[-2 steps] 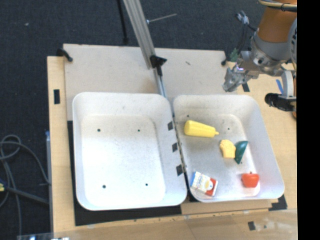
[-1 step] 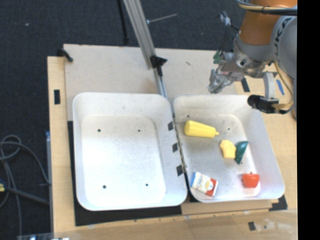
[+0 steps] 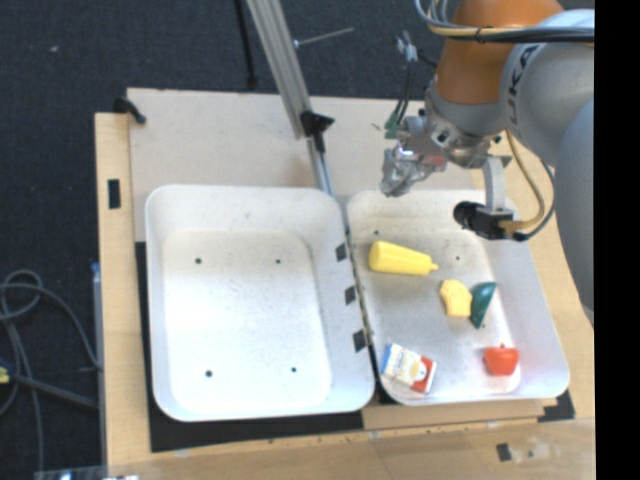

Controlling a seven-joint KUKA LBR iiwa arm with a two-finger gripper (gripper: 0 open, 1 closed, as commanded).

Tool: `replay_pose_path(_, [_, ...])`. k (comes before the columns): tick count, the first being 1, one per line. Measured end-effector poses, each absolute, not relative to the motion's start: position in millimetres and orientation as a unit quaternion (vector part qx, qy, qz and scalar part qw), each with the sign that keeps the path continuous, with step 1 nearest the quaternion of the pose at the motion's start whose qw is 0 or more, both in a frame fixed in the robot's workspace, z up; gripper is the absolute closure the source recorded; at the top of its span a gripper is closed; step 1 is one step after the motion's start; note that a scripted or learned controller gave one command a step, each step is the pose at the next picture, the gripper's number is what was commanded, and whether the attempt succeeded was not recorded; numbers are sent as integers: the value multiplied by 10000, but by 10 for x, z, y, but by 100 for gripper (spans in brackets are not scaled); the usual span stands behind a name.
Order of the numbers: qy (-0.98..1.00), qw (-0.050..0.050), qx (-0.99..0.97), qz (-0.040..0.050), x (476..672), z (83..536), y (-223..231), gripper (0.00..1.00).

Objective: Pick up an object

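Note:
My gripper [image 3: 400,180] hangs above the far edge of the right bin [image 3: 535,313], with nothing seen between its fingers. In that bin lie a yellow corn-like piece [image 3: 400,259] near the far left, a small yellow chunk [image 3: 455,298] beside a dark green piece [image 3: 483,302] in the middle, a red pepper-like piece [image 3: 501,360] at the near right, and a small red and white carton [image 3: 408,369] at the near left. The corn-like piece sits just below the gripper in the view.
The left bin [image 3: 245,303] lies beside the right one, sharing a middle rim. A slanted metal rail [image 3: 285,68] rises behind the bins. The bench board [image 3: 200,133] extends past the far edges.

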State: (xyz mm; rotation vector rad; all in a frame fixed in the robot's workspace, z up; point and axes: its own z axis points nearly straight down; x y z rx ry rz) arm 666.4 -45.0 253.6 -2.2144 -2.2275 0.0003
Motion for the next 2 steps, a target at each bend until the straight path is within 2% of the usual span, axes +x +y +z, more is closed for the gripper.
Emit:
replay_pose_path(1, [-7095,7,-7047,-2,6609,2453,143,100])
replay_pose_path(2, [-7094,8,-7048,0,6402,2477,614,100])
